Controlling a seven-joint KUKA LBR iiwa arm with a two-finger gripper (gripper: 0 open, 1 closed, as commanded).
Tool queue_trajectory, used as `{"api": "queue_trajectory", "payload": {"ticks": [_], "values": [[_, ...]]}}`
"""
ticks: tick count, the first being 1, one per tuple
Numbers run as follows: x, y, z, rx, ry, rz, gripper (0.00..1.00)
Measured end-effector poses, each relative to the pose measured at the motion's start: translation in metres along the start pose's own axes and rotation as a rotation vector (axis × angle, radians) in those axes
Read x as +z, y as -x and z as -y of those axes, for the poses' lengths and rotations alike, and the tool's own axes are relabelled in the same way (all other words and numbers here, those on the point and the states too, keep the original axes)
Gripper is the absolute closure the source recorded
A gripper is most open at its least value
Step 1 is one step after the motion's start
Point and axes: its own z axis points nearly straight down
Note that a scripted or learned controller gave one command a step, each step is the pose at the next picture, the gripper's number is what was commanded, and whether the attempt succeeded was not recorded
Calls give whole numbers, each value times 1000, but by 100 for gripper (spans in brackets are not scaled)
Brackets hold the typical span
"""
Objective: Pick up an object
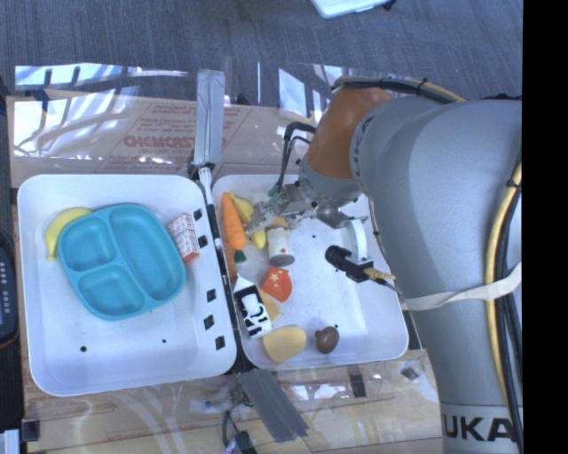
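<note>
"KUKA" reads on the arm [461,266]; whether its jaws are open or closed can't be told.

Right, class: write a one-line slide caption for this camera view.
KUKA arm reaches its pincer into the right bin, beside a toy carrot.

Tool [269,213] mostly hidden under the arm's wrist, its fingers too crowded by toys to read, yellow banana [60,224] half tucked beneath the blue divided plate [120,259], arm [444,230] cut off at the bottom edge, white object [351,6] cropped at the top.
</note>
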Motion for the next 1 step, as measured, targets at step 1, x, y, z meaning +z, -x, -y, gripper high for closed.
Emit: {"api": "queue_trajectory", "payload": {"ticks": [1], "values": [[-12,-1,-1,-6,2,0,100]]}}
